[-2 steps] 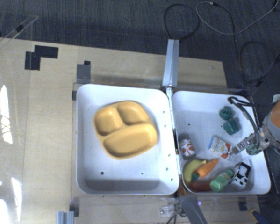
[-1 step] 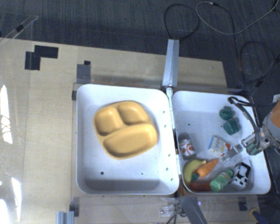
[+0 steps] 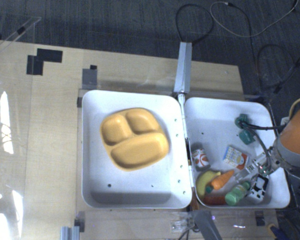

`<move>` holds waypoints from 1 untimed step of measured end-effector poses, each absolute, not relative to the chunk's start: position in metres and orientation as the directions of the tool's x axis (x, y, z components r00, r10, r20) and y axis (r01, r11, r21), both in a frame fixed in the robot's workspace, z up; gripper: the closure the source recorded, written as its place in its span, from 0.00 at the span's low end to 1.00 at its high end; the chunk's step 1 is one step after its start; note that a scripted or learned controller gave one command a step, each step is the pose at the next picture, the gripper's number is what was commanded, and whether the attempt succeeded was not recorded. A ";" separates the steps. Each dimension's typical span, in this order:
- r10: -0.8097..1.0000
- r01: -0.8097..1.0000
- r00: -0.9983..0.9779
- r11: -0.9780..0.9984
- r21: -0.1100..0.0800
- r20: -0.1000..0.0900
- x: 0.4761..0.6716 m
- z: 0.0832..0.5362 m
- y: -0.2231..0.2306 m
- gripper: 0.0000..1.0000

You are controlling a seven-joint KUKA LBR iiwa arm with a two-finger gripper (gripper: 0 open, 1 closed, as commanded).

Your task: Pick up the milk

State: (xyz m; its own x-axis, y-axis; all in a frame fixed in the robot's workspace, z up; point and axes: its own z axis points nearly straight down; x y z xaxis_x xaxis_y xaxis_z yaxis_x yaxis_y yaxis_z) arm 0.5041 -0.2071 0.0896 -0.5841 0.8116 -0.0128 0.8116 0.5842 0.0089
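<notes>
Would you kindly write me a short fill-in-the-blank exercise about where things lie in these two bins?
1. The yellow sectioned tray lies in the ____ bin.
2. The milk carton lies in the ____ bin.
3. The carrot in the right bin is coloured ____.
4. The gripper sits over the right bin's near ____ corner.

Missing words: left; right; orange; right

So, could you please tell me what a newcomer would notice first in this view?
Most striking is the yellow three-compartment tray lying in the middle of the left bin. Next comes the bright clutter at the near edge of the right bin: a carrot, a banana and a small milk carton, with the gripper just right of them.
</notes>
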 end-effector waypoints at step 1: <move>0.823 0.823 -0.568 0.568 0.006 -0.007 0.559 0.101 -0.204 0.00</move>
State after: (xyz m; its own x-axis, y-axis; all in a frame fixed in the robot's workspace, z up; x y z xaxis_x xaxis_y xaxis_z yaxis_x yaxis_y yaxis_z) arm 0.5594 -0.2040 0.1015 -0.5684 0.8228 -0.0065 0.8227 0.5684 0.0059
